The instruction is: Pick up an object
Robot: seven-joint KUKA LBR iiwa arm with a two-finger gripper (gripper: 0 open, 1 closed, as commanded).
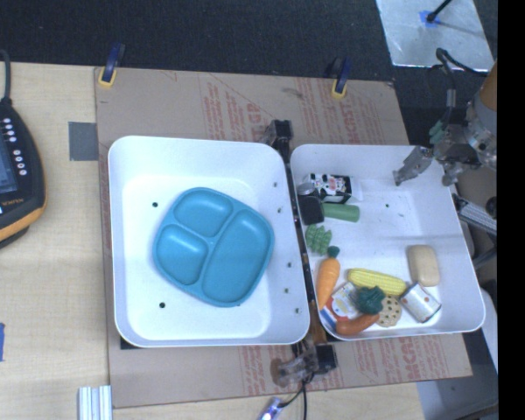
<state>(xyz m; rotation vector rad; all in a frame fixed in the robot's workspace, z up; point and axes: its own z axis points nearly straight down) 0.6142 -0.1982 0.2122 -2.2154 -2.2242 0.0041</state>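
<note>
On the bench sat two white bins side by side. Left bin (131, 234) held one blue divided plate (213, 246), lying flat near its centre. Right bin (437, 204) held the small items, crowded along its left wall and near edge; its far right part was bare.

Arm entered from the right, over the far right corner of the right bin. Gripper (427, 168) hovered there with fingers spread apart and nothing between them. It was well apart from every object.

Contents of right bin, larger to smaller: carrot (328, 276) by the left wall; corn cob (376, 279) just right of it; tan block (423, 264) toward the right wall; silver can (420, 304) just nearer than the block; green cylinder (340, 212) near the far left; black-and-white box (326, 184) beyond it; a small broccoli-like piece (318, 237) between cylinder and carrot. More small bits were heaped at the near edge, too jumbled to identify.

Off the bins: a teach pendant (4, 178) at the far left of the bench.

Progress, judged: pick not yet made. No object chosen or touched, none lifted. Left to do: move over a target, descend, close, lift. Tan block looked nearest and least crowded; the near-edge heap looked a poor target.
</note>
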